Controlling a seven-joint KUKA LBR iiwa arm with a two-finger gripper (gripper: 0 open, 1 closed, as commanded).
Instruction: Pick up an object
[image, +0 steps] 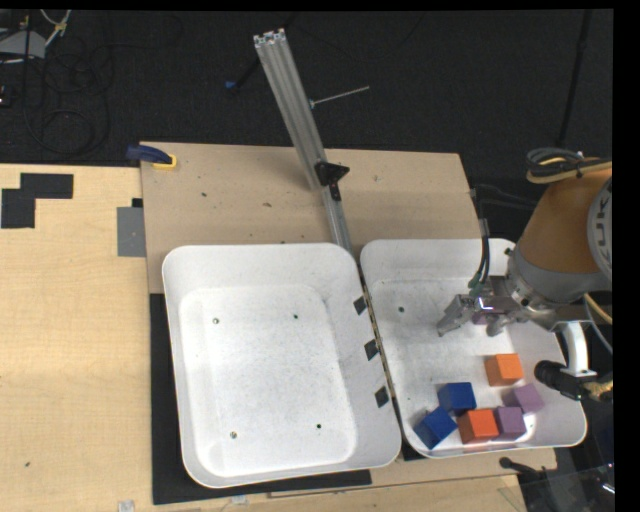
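Several small blocks lie in the near corner of the right bin (420, 275): an orange block (504, 369), two blue blocks (457, 396) (436, 428), a red-orange block (480, 425) and two purple blocks (527, 399) (511, 423). My gripper (476, 318) hangs low over the middle of the right bin, a little beyond the orange block and apart from it. Its fingers are spread open, and I see nothing held between them. The orange-banded wrist (560, 235) rises behind it on the right.
The left bin (260, 370) sits beside the right one, with black clips (370, 348) along the shared rim. A slanted metal rail (298, 120) stands behind the bins. A blue and yellow clamp (150, 155) lies at the board's far left corner.
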